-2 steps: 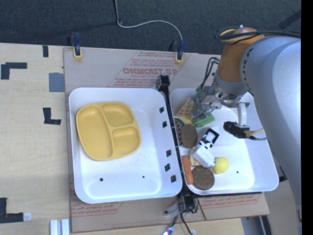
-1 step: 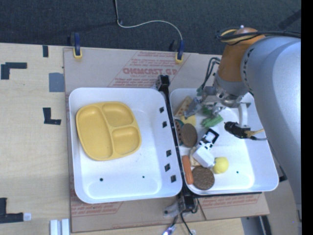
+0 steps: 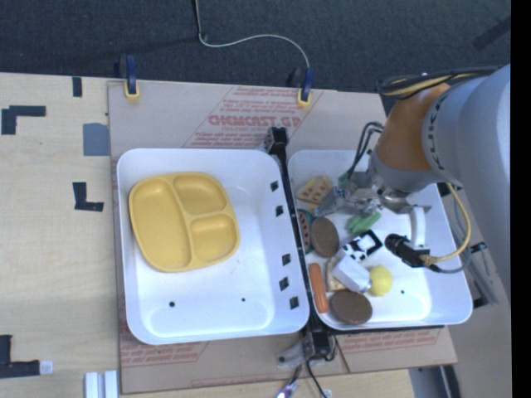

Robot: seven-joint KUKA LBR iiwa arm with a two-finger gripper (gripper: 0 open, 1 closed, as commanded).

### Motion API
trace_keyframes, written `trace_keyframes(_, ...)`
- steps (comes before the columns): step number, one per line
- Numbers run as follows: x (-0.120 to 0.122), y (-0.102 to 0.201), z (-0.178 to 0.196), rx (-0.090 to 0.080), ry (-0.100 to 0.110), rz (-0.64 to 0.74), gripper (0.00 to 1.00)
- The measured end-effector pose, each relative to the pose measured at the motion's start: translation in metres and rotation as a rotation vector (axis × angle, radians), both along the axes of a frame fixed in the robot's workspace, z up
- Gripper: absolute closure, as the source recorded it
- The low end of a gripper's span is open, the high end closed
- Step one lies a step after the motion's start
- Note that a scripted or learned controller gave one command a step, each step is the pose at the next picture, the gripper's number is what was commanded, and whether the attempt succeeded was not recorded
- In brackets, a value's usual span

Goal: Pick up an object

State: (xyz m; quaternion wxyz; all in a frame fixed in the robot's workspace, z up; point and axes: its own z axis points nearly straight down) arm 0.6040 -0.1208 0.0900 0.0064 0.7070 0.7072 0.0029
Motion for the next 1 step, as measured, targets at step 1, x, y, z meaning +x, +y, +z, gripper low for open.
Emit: trace_keyframes(1, -0.0568, 0.0036, -0.0001, -0.008, -0.008, -0.004, 0.00)
